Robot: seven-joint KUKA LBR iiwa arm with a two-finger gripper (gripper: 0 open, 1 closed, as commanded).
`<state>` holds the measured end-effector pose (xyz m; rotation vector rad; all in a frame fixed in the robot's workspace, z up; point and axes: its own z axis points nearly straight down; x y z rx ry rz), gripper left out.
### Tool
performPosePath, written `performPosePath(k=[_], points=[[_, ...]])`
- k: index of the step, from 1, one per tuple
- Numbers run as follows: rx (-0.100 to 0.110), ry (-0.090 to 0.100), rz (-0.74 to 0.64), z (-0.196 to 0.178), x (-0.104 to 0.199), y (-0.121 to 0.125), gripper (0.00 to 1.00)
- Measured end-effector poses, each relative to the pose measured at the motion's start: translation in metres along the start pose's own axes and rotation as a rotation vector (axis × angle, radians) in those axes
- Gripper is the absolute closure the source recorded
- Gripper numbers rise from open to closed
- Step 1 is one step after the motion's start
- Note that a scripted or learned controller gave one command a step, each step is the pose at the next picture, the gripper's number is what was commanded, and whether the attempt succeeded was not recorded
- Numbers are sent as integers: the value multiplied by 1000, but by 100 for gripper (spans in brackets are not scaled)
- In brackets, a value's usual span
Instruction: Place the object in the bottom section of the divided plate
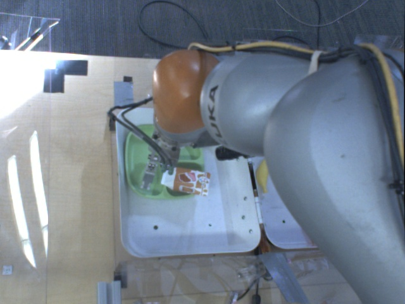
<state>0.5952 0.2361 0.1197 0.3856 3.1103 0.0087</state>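
Tool (pixel 152 170) over green divided plate (pixel 134 163), beside printed packet (pixel 188 180)

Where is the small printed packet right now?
In the camera view, the printed packet lies in the left white bin, at the lower right edge of the green divided plate, just below the pincer.

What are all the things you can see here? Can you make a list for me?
divided plate: one, green, in the left bin, partly under the arm
packet: one, white with orange and brown print, lying at the plate's lower right edge
left bin: one, white, middle of the bench
right bin: one, white, mostly hidden by the arm
yellow thing: one, in the right bin, too hidden to name
cables: black, on the dark floor at the top
arm: one, grey with an orange band
gripper: one, over the plate
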Motion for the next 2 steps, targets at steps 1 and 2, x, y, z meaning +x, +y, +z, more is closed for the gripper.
performPosePath(k=[1,2], points=[[-11,-15,301,24,18,-6,0],[2,3,164,-53,78,-20,0]])
